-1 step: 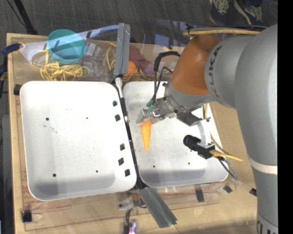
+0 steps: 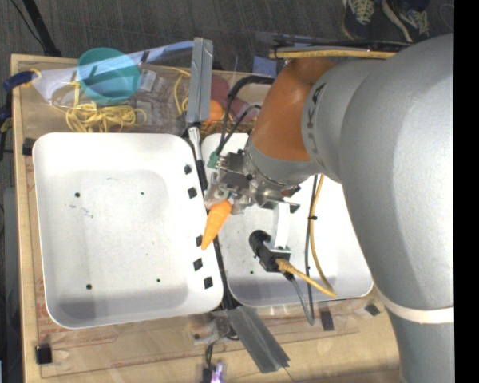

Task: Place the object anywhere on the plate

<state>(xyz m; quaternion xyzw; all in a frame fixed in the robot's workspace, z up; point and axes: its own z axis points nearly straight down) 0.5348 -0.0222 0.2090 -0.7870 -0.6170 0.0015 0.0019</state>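
An orange carrot (image 2: 214, 222) hangs point-down over the seam between the two bins. Its thick upper end sits between the fingers of my gripper (image 2: 226, 201), which is shut on it. The gripper reaches in from the right, just above the left rim of the right bin (image 2: 247, 294). The orange-banded wrist and the grey arm cover most of the right bin. To the left of the carrot lies the left bin (image 2: 112, 238).
Behind the left bin lie a teal bowl (image 2: 108, 74) and a tangle of yellow cord (image 2: 96, 116). A black connector (image 2: 265, 250) with a yellow cable (image 2: 307, 282) hangs from the arm over the right bin. Black clips (image 2: 198, 242) line the left bin's right rim.
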